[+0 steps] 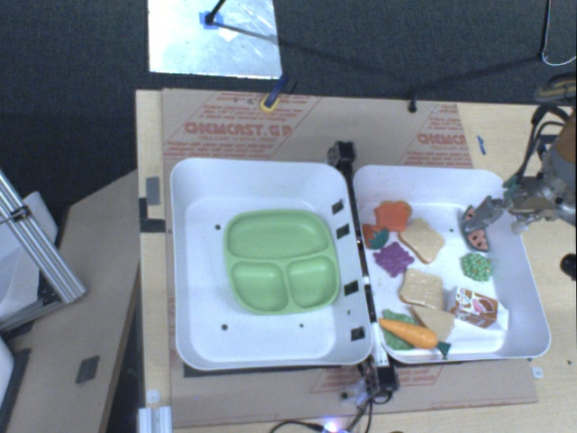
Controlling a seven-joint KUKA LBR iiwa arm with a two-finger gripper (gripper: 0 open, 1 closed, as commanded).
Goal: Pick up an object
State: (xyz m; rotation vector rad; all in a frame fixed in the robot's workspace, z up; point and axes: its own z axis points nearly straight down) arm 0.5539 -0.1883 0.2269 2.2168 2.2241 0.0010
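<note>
Now end effector (480,216) low over right bin (532,287), directly above watermelon slice (478,238); finger state impossible to tell. Slice just beneath tips, touching or nearly so. Green broccoli piece (476,265) just beyond, toward front rim. Short straight descent likely sufficient.

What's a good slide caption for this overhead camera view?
Gripper hovering over toy food in the right bin; green divided plate in the left bin.

Grey metal wrist (548,197) with dark looping cables (534,142) and grey fingers (476,215).
</note>
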